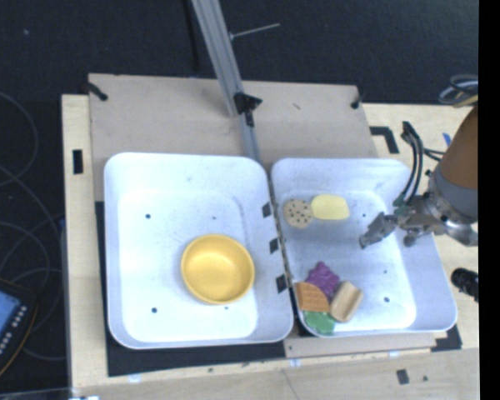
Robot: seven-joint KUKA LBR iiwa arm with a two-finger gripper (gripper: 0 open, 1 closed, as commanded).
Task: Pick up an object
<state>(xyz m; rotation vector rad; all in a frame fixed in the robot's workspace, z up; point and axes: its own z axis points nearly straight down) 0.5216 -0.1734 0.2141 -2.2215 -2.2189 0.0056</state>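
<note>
- Your gripper (383,232) hangs over the right bin (425,302) — nothing is between its fingers, and how far they are spread you cannot tell.
- The yellow piece (330,207) lies just left of it, up-frame, long axis roughly left-right, beside the cookie (297,213).

Over in the left bin, a yellow bowl (217,267) sits upright and alone, mouth up, a little toward the near right of the floor. In the right bin, a speckled tan cookie (297,213) lies flat by the left wall, touching a yellow lemon-like piece (330,207) just to its right. Down in the near left corner it's a huddle: purple grapes (322,275), an orange waffle-textured piece (312,297), a tan bread roll (345,301) and a green item (320,322) half hidden beneath them.
</note>
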